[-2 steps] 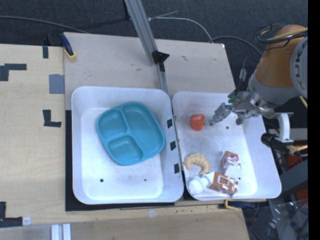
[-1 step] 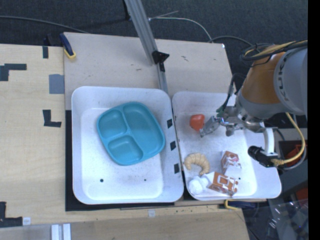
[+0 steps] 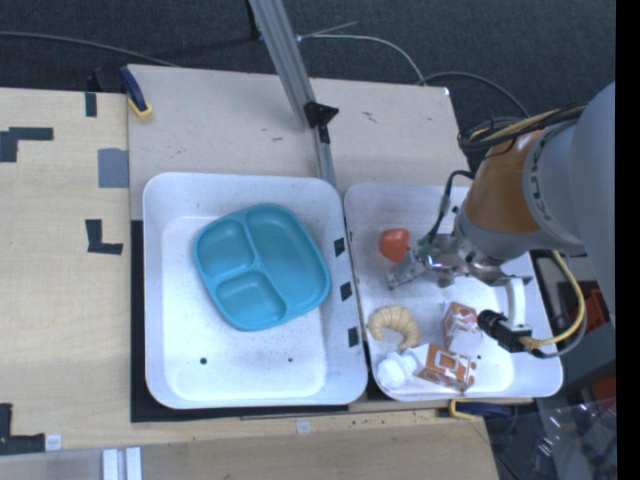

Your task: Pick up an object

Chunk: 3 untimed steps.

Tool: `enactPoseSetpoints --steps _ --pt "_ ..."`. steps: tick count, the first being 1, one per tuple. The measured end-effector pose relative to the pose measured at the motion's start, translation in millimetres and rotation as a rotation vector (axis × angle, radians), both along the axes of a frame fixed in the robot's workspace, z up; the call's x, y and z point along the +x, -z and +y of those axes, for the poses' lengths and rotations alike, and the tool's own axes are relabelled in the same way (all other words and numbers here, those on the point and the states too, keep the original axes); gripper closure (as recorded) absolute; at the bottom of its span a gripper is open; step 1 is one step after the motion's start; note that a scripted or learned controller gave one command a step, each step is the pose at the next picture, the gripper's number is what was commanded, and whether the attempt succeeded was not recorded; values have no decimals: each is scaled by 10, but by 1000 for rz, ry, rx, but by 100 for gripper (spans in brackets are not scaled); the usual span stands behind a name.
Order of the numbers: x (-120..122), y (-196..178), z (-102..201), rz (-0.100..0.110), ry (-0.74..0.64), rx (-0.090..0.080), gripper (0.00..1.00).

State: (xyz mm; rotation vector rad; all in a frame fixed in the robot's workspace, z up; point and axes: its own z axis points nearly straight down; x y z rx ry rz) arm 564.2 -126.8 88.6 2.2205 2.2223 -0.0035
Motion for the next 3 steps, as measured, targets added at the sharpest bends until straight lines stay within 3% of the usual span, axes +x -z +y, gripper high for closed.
enactPoseSetpoints --steps 1,3 --pt "0 -114 13 2 -2 2 100" --pt "-53 -991 62 -4 0 1 100"
